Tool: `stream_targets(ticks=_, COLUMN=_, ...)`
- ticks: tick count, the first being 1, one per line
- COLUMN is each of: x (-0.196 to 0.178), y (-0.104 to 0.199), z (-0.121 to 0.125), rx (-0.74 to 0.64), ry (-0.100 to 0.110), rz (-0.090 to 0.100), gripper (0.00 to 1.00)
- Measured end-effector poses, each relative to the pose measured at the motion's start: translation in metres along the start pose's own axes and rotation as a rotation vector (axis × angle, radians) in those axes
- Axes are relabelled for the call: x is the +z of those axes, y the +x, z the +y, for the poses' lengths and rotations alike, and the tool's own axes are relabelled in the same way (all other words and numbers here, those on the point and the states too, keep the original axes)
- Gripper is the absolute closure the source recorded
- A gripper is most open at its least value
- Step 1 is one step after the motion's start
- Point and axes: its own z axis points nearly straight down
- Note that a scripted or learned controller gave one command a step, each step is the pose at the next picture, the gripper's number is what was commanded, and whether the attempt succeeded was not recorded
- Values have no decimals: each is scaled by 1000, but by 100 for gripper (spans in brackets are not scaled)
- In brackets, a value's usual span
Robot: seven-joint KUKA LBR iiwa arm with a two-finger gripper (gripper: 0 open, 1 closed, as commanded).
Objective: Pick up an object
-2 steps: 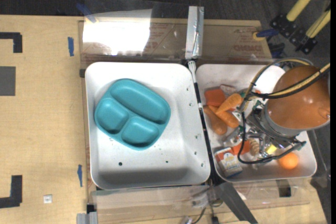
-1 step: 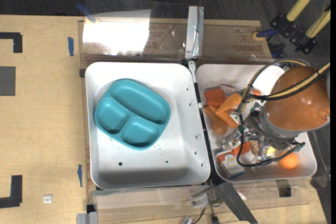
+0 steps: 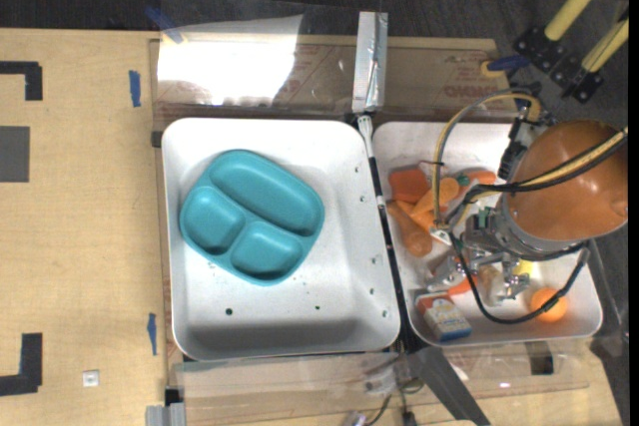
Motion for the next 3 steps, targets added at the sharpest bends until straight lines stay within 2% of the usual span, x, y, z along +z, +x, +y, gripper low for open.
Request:
stream_targets(ticks=1, x=3, y=-42, z=-95, rx=-165, ry=-8, rz=3, gripper=0)
stream_targets(ticks=2, x=-10, y=-45, z=-96, rx=-163, ry=-3, rz=-5, gripper=100)
stream_targets(ticks=3, x=-131, y=-124, z=-61, rx=-82, ry=-1, rz=1, gripper=100)
